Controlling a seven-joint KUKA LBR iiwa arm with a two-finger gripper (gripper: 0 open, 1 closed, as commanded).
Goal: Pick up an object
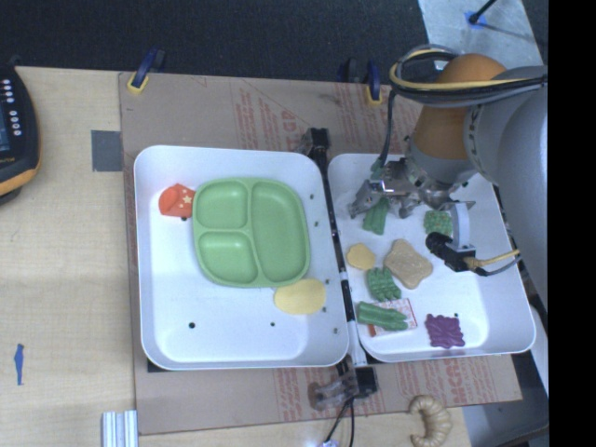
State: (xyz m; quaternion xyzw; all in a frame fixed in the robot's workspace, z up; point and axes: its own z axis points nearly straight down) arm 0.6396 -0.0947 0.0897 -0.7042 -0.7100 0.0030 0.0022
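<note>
My gripper (386,203) hangs low over the back of the right bin (507,329), open, with its fingers spread wide. A small dark green piece (375,218) lies on the bin floor right under it, between the fingertips and slightly in front; nothing is held. Around it in the same bin are another green piece (438,222), a small yellow piece (360,255), a tan slice (408,263), a ridged green piece (382,283), a long green piece (382,316) and a purple piece (445,330).
The left bin (158,333) holds a green divided plate (251,231), a red piece (175,200) and a pale yellow piece (300,296). A black cable end (449,250) hangs off the arm over the right bin. A tan curled object (430,419) lies on the bench in front.
</note>
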